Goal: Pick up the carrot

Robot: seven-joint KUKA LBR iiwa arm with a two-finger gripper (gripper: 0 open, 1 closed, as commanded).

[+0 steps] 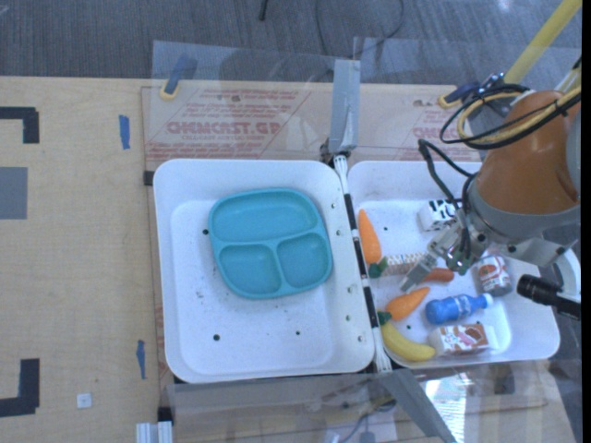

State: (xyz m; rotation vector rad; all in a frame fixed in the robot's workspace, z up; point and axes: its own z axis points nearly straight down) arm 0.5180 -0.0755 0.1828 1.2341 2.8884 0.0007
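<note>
The two-finger metal gripper (432, 268) sits low in the right-hand shallow white bin (536, 344), at the end of the grey arm with its orange band (522, 160), which enters from the 3 o'clock side. Its fingers point toward 8 o'clock; whether they are spread or closed cannot be told, and no object is visibly between them.

There are two orange plastic carrots with green tops. The upper carrot (369, 239) lies against the bin's left wall, at 10 o'clock from the gripper. The lower carrot (406, 303) lies just below the fingertips, at 7 o'clock — close, but contact cannot be confirmed.

Other contents of the right bin:
- a yellow plastic banana (406, 343) at 6 o'clock from the lower carrot;
- a blue plastic bottle (456, 306) at 3 o'clock from that carrot.

The left-hand shallow white bin (185, 330) holds a teal three-compartment plastic plate (270, 242) — well apart from the gripper.
</note>
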